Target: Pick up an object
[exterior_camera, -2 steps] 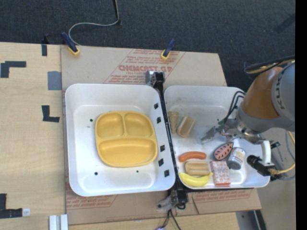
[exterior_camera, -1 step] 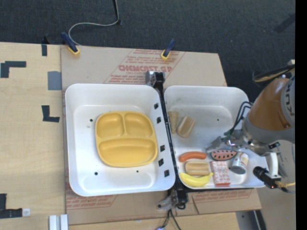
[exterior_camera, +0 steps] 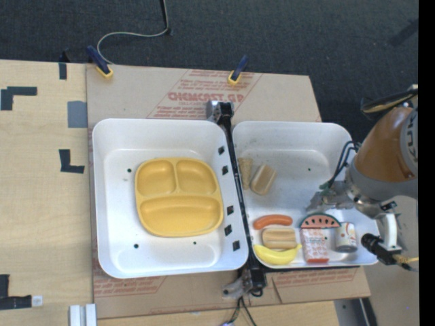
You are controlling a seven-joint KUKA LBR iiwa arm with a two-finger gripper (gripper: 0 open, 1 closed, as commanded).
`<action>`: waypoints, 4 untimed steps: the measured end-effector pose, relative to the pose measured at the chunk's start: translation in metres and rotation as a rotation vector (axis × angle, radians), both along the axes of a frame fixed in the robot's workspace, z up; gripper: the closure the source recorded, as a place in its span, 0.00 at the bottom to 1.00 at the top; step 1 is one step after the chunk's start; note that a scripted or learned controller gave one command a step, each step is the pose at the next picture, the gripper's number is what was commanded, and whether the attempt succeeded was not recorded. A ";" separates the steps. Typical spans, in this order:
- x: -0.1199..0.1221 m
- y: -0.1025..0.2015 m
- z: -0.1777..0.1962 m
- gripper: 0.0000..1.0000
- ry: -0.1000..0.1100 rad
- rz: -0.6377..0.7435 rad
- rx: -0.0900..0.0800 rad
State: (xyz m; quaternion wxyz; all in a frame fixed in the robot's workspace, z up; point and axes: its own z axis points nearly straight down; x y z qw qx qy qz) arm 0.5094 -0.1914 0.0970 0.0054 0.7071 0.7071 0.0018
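Honestly, the tool (exterior_camera: 325,201) hangs just right of the watermelon slice (exterior_camera: 318,221), above its top edge, and I can't tell its opening.

bench with cardboard sheet and two white bins

the bench (exterior_camera: 41,202) carries a printed cardboard sheet (exterior_camera: 197,94), held by two blue-and-yellow clamps (exterior_camera: 100,61) at its far edge. on the sheet, the right bin (exterior_camera: 285,133) lies just beside the gripper (exterior_camera: 325,197), the left bin (exterior_camera: 109,182) well apart beyond it, the two touching.
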 end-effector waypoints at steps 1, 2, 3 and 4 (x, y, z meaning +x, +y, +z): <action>0.025 0.036 0.085 1.00 0.009 0.002 0.005; 0.025 0.036 0.085 0.00 0.011 0.002 0.006; 0.010 0.036 -0.011 0.00 0.009 0.001 0.005; -0.024 0.029 -0.010 0.00 0.003 0.000 0.001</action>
